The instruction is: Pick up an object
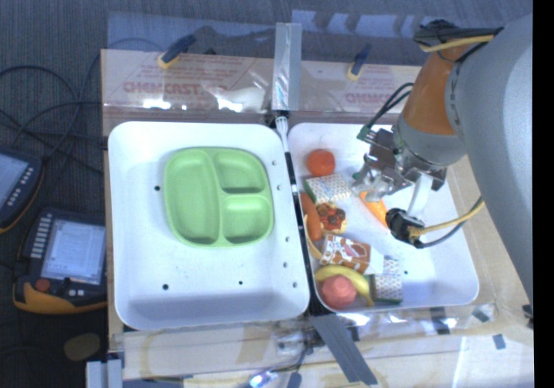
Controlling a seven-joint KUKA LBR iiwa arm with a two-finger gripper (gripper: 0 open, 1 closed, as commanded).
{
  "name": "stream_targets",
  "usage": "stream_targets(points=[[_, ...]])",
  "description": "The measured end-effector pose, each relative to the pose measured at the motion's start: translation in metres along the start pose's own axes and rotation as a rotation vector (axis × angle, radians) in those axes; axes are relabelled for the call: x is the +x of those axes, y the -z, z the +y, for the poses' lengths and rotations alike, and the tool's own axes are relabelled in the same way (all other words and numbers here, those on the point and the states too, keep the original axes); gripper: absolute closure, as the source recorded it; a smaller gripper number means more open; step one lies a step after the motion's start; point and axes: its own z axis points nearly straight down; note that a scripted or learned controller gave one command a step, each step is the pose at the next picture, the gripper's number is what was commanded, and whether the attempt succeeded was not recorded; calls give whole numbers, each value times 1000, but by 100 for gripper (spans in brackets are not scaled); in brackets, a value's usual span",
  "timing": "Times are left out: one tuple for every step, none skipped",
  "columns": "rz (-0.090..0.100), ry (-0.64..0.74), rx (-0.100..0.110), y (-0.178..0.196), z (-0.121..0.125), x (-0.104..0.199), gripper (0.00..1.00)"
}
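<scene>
We cannot tell how the gripper (377,190) stands — it hovers over an orange piece (376,207) in the right bin (450,282); crowded toys (333,217) nearby risk a miss.

orange object (375,207) half hidden under gripper (374,180) (fingers unreadable), arm cropped right

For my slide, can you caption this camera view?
Robot arm's gripper reaches into the right bin of toy food beside a green plate.

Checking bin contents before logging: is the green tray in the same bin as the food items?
No, the green tray lies in the left bin, while the food items sit in the right bin.
</scene>
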Motion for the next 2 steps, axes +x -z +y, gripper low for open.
stream_targets(points=[[0,-199,1,44,41,32,100],[1,-147,-1,155,63,33,100]])
